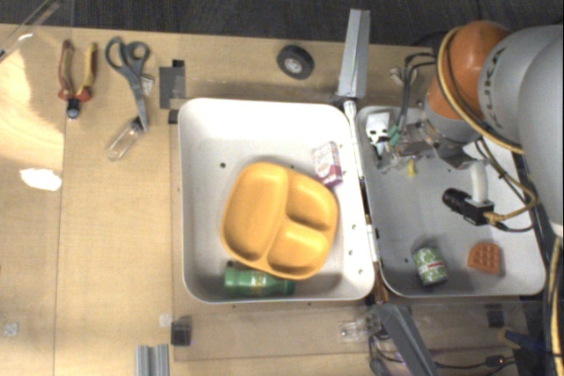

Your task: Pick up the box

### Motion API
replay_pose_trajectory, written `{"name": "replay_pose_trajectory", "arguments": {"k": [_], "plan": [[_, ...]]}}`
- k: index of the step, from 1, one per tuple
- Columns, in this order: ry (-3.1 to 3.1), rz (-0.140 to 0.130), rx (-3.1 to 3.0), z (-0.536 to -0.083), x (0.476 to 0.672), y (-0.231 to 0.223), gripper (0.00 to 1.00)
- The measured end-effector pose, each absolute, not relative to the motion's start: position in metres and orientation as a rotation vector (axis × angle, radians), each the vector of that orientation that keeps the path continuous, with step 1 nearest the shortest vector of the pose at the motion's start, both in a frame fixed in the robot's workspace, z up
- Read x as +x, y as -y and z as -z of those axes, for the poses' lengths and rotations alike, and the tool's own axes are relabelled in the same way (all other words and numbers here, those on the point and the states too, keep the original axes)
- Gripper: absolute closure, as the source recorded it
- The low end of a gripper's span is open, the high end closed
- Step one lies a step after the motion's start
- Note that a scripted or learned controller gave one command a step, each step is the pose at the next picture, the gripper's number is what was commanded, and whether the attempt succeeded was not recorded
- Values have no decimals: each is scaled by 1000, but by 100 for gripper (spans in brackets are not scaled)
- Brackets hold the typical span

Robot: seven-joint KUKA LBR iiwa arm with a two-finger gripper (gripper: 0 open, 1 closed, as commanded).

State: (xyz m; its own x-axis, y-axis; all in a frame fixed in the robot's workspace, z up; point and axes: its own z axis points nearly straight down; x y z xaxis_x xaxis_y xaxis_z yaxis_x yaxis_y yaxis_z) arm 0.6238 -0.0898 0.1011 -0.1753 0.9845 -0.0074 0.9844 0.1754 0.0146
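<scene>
Two shallow white plastic bins sit side by side on the pale wooden bench (106, 216). In the left bin (198, 189), a glossy yellow plastic tray (279, 219) with three rounded compartments lies near the centre, tilted. The box (327, 161), small, of white and pink printed card, rests near that bin's right wall toward the far right corner, just beside the tray's far edge. A green bottle (257, 281) lies on its side along the near wall, partly under the tray. In the right bin (520, 273), a green can (429, 265) and a ridged orange piece (484, 257) lie near the near edge. The gripper (394, 142) hangs over the right bin's far left corner amid cables; whether its fingers are parted cannot be told, nor is anything visibly held. On the bench's far left lie red-handled pliers (75, 77), grey-handled scissors (130, 70), and a black tape roll (295, 61).
</scene>
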Motion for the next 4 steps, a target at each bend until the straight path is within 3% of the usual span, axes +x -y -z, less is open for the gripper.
{"name": "replay_pose_trajectory", "arguments": {"k": [1,2,3,4], "plan": [[-2431,-9,1978,-231,599,52,100],[-2206,-8,2232,-241,591,-9,100],[-2009,-8,2410,-311,515,-24,100],[-1258,0,2878,-311,488,-18,100]]}}
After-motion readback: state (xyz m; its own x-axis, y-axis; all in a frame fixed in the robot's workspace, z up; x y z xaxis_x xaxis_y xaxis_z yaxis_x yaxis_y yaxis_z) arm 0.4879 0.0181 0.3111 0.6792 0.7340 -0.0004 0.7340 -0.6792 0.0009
